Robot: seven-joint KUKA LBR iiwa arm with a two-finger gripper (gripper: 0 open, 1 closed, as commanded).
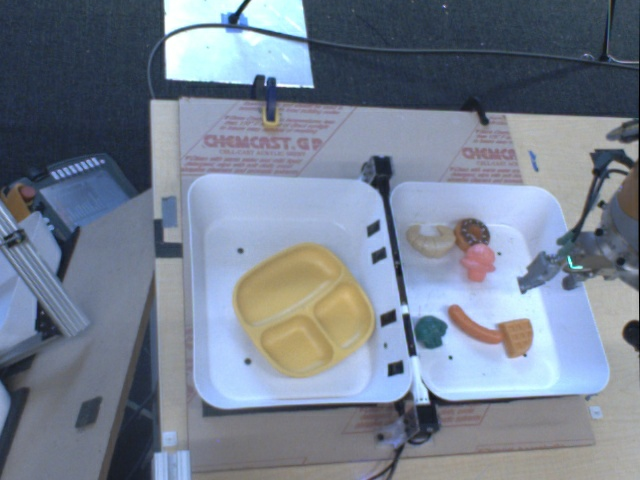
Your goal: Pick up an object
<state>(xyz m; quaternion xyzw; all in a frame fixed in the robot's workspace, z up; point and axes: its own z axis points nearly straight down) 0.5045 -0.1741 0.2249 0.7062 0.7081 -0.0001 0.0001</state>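
The right bin (pixel 575 368) holds several small toy foods. A beige croissant (pixel 431 239), a brown donut (pixel 472 233) and a pink piece (pixel 479 261) lie near its back. An orange hot dog (pixel 473 324), an orange waffle wedge (pixel 517 337) and a green piece (pixel 432 330) lie near its front. My gripper (pixel 535 276) hangs over the right side of this bin, to the right of the pink piece and above the waffle wedge. Nothing shows between its fingers.
A yellow divided plate (pixel 301 308) lies in the left bin (pixel 215 268). A black divider with clips (pixel 392 288) runs between the bins. Cardboard lies under both bins. A grey device (pixel 85 196) and a metal bar sit at the left.
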